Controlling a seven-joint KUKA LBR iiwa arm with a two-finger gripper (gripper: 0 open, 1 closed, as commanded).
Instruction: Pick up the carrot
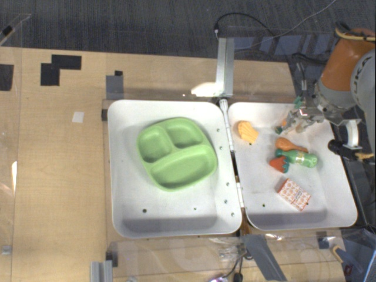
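The carrot (289, 145) is a small orange piece lying in the right bin (329, 207), towards its upper middle. A green piece (305, 160) touches its lower right side. My gripper (301, 115) hangs over the bin's far right corner, above and slightly right of the carrot and apart from it. Nothing shows between the gripper and the carrot.
Also in the right bin are a yellow-orange toy food (247, 131) at the upper left, a red piece with a green stem (278, 164) just below the carrot, and a red-and-white checked packet (293, 194) near the front. The left bin (123, 210) holds a green divided plate (176, 152).
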